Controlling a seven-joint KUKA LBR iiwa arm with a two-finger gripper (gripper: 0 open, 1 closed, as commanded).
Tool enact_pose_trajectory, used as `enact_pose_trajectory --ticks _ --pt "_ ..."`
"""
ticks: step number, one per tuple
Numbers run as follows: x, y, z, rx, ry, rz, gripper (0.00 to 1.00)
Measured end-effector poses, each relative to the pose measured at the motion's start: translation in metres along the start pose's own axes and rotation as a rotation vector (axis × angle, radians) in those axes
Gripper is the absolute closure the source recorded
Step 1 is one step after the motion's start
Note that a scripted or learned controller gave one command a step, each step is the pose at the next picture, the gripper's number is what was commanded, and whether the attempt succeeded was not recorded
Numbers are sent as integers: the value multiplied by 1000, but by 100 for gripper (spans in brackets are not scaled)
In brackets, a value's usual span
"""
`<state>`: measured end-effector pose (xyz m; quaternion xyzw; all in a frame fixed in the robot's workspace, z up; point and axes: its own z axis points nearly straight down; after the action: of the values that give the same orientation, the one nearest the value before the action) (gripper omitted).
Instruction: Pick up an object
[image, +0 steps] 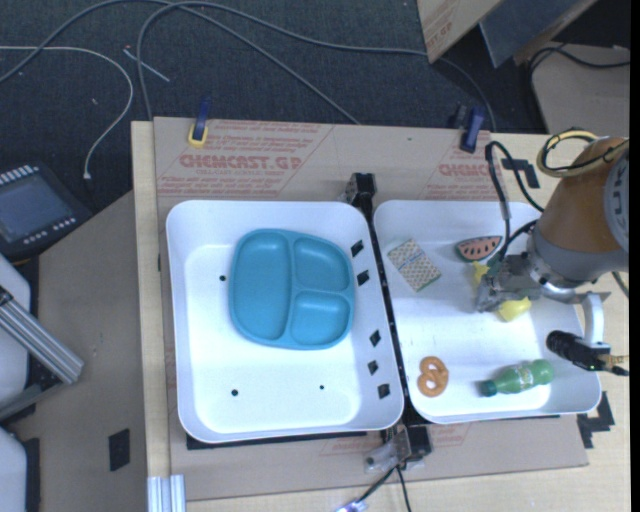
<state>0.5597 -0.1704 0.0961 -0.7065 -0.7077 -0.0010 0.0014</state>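
Note:
My gripper (493, 293) is low in the right bin (455, 330), near its right side, with the grey arm and its orange band rising behind it. A yellow object (513, 308) lies right at the gripper's tip, partly hidden by it. A watermelon slice (480, 246) lies just beyond the gripper. To the left of the gripper is a grey checkered pad (413, 265). A pretzel (433, 375) and a green bottle (517, 378) lie near the bin's front edge.
The left bin (200, 330) holds a blue divided plate (292, 288). A black ridge with clips (372, 300) separates the bins. Cables run along the arm and behind the bench.

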Motion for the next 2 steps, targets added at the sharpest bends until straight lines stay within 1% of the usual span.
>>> enact_pose_trajectory --ticks 1,2 --pt "4 2 -44 -6 -4 0 100" --pt "8 -1 -107 -8 -5 0 100"
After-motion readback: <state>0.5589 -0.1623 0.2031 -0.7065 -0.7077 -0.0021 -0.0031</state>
